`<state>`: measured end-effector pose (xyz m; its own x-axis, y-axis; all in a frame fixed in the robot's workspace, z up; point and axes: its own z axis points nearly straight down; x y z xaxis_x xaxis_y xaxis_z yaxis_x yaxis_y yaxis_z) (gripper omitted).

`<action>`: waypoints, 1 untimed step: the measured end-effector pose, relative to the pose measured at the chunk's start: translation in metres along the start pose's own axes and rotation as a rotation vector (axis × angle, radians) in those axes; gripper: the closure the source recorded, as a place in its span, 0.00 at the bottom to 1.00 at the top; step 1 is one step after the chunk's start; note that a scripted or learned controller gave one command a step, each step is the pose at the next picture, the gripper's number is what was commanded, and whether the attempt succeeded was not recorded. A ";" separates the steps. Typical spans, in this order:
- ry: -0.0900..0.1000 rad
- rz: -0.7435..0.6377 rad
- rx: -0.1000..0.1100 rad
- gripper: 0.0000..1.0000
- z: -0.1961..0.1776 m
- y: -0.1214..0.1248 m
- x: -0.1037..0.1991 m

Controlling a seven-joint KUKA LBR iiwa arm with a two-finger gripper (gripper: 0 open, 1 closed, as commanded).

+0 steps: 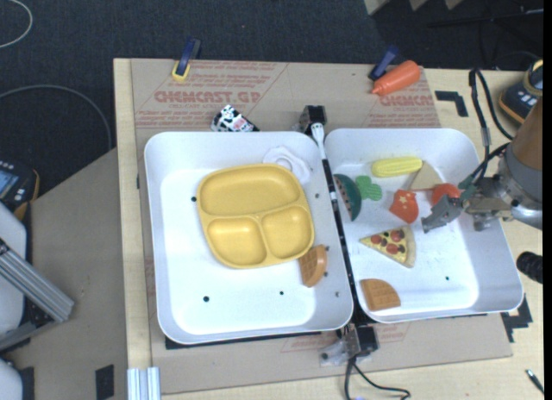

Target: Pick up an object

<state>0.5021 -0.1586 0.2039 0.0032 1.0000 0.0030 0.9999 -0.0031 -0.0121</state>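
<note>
Right bin (448,290): pincer (438,215) (state unclear) beside triangular pizza slice (390,246).

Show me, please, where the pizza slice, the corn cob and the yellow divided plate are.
pizza slice (390,245): camera view, centre of its topped face.
corn cob (396,166): camera view, middle of the cob.
yellow divided plate (250,190): camera view, floor of its large compartment.
</note>
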 end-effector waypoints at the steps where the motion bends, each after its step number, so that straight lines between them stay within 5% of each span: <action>1: -0.003 -0.003 -0.011 0.00 -0.005 0.003 0.000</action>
<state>0.5049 -0.1585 0.2091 0.0002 1.0000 0.0005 1.0000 -0.0002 -0.0006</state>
